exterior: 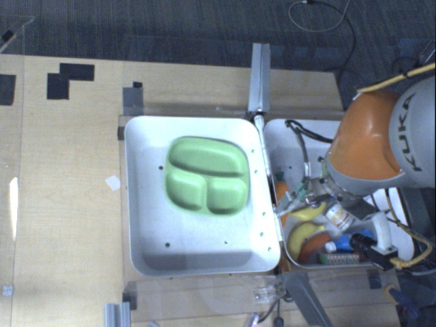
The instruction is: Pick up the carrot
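Carrot [273, 191]: we are reading the thin orange sliver at the left wall of the right bin [289, 136], just beside the divider, as the carrot; most of it is hidden, so the identification is tentative.
Claw [308, 195]: it is sitting low in the right bin amid the clutter, near the carrot; we cannot tell its state, since the wrist is covering it.
Neighbours: a banana [308, 212] is lying just beside the claw, with a yellow fruit [303, 237], a reddish item [313, 249] and a blue object [363, 240] crowding the near end of the bin.
Left bin [146, 237]: it is carrying a green divided tray [206, 174], well apart from the action.
Worktop [61, 203]: it is bearing both bins.
Risk 1: we are expecting a wrong-object grab, because the banana is lying closer under the claw than the carrot.
Risk 2: the carrot is hugging the wall, so one side of the claw may be hitting the rim and the closure could be sliding off.
Risk 3: the cables [300, 131] trailing in the bin could be snagging.
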### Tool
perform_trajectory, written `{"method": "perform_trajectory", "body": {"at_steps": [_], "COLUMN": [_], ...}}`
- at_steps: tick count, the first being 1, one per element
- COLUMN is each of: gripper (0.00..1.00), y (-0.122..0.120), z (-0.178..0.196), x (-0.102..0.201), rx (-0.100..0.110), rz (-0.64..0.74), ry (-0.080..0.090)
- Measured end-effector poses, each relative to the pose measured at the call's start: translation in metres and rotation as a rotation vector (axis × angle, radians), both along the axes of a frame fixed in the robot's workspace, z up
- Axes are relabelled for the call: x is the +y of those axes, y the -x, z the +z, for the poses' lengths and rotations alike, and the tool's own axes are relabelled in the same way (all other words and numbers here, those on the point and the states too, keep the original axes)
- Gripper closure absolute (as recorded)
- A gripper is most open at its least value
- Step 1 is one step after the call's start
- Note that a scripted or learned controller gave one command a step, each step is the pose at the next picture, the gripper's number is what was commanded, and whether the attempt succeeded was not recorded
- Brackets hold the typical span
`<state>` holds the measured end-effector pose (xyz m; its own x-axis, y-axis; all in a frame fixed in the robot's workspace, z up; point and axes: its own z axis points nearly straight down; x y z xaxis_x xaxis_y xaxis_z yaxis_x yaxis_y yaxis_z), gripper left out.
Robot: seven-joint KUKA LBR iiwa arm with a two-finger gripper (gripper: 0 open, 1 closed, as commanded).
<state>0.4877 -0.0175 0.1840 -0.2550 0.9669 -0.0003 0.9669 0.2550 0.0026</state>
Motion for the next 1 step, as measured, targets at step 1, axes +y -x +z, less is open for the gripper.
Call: {"method": "perform_trajectory", "body": {"at_steps": [1], "gripper": [0.00], "y": [-0.0693], "z": [-0.0206], "x": [-0.0931], "rx": [-0.001], "rz": [-0.052], "ry": [0.001]}}
